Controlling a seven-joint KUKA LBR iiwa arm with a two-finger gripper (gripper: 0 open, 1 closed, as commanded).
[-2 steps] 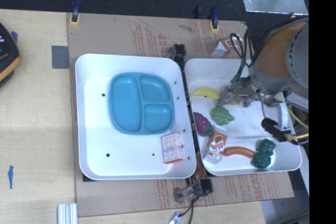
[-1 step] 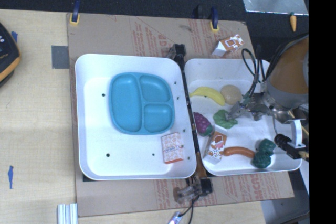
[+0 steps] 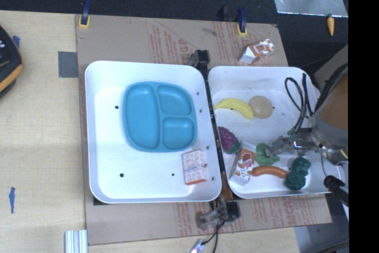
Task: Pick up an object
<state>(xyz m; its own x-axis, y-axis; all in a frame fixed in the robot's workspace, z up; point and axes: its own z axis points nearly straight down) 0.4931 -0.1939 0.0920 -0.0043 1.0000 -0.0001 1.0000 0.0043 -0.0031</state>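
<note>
Fingers [image 3: 283, 143] stand spread and hold nothing, above the green toy vegetable [image 3: 266, 154] in the right bin [image 3: 269, 73], just beside the carrot [image 3: 269, 172]. It looks light, hard, slick; grip across its narrow middle.

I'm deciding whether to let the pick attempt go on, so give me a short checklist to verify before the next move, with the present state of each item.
1. Claw over the right bin, where the toys lie: ok.
2. A target close under the claw: ok, the green leafy toy lies beside it.
3. Something already between the claw's fingers: cannot tell.
4. Room around the target: not ok, the small carton and orange carrot crowd it.
5. Black cable away from the toys: ok, it loops near the bin's far right corner.
6. Left bin out of the way: ok, its blue divided plate and packet lie apart from the claw.
</note>
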